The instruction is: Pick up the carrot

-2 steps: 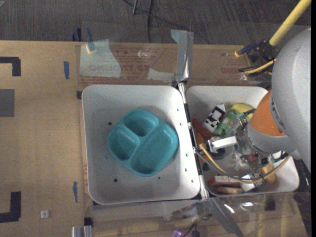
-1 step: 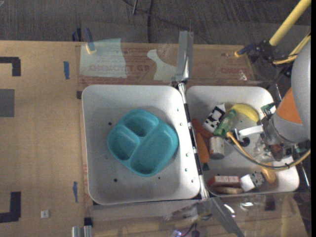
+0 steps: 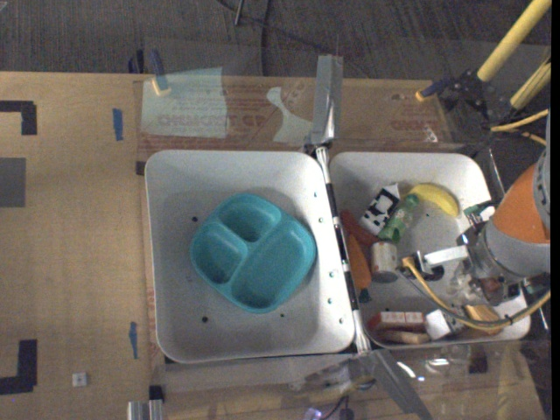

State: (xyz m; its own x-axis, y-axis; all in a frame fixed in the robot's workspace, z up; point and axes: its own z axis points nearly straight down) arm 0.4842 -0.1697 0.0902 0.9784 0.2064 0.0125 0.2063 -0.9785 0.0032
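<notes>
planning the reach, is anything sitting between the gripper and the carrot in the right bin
Yes. The carrot lies along the right bin's left wall, and a small white cylindrical object sits right beside it, between it and the gripper across the bin.

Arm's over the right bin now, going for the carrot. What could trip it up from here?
1. The carrot lies right along the right bin's left wall, so a finger may hit the wall.
2. A small white cup sits against the carrot and could get knocked or grabbed instead.
3. The gripper sits well to the right of the carrot, with the cup and other clutter between them.
</notes>
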